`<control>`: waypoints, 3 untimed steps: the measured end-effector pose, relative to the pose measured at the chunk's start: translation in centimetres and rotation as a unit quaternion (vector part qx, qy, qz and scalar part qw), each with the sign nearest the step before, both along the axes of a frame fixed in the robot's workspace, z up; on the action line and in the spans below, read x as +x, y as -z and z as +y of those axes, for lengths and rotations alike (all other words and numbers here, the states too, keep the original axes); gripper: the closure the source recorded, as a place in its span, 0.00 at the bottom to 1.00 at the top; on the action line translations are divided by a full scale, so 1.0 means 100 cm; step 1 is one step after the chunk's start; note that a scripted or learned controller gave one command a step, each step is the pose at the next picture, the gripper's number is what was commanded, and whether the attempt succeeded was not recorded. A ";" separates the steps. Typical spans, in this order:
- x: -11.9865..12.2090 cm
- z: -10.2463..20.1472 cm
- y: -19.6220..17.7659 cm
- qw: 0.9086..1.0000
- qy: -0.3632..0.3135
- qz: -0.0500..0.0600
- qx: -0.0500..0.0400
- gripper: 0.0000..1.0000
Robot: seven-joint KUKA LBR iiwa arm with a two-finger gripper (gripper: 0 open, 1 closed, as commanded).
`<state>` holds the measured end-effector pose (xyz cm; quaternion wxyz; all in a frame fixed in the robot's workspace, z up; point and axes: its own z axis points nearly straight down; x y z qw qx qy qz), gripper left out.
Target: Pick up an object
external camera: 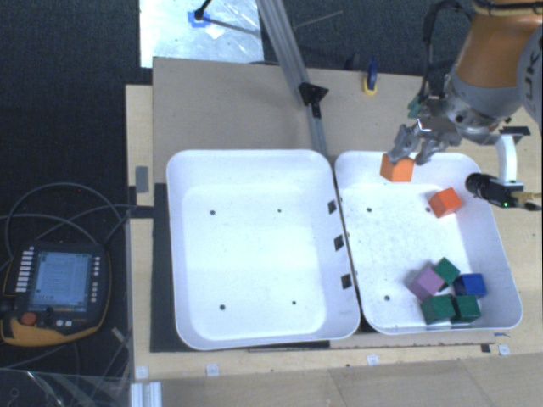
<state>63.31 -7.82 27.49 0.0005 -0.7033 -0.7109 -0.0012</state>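
Camera view: gripper (413, 147) at upper R, over back edge of right bin (509, 265), fingers clamped on an orange block (396, 169) hanging just below them, above bin's back-left corner. 2nd orange cube (444, 202) lies on bin floor to the R, apart from the held one. Front-right corner of bin has a cluster: purple block (424, 281), green block (447, 270), blue block (471, 285), two dark green blocks (450, 309) touching or nearly so. Left bin (182, 253) sits beside it. Teach pendant (55, 291) w/ cables at far L on floor.
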 end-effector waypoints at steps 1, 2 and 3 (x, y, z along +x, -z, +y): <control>-0.006 0.063 0.007 1.000 0.000 0.001 0.000 1.00; -0.009 0.111 0.028 1.000 0.001 0.001 0.000 1.00; -0.015 0.158 0.044 1.000 0.001 0.001 0.000 1.00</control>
